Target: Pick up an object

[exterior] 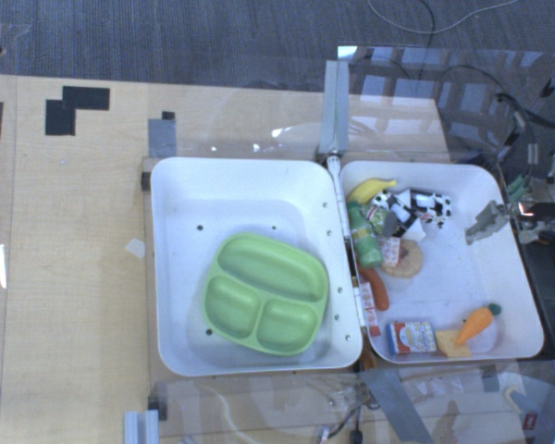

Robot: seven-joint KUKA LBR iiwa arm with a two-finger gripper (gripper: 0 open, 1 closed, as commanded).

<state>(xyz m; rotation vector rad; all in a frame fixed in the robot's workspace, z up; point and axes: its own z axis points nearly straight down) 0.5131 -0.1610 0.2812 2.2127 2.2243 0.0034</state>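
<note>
Two shallow white bins sat side by side on the wooden tabletop (pixel 65 248). The left bin (pixel 176 202) held a green divided plate (pixel 266 293), lying flat toward its near right part.

The right bin (pixel 499 276) carried the small things. Along its left wall, from far to near, lay a yellow banana (pixel 370 191), a green packet (pixel 363 228) and a red sausage (pixel 376 289). Just right of the banana lay a black and white toy cow (pixel 418 208), and near of it a round tan cookie (pixel 405 259) touching the green packet's lower end. At the near wall lay a small orange and white carton (pixel 412 337), with an orange carrot (pixel 474 325) just to its right, tilted up toward the far right.

The tool (pixel 487 220) hung over the right edge of the right bin, well apart from the cluster of toys, with nothing visibly between its fingers. How far it was open could not be told at this size and blur.
</note>
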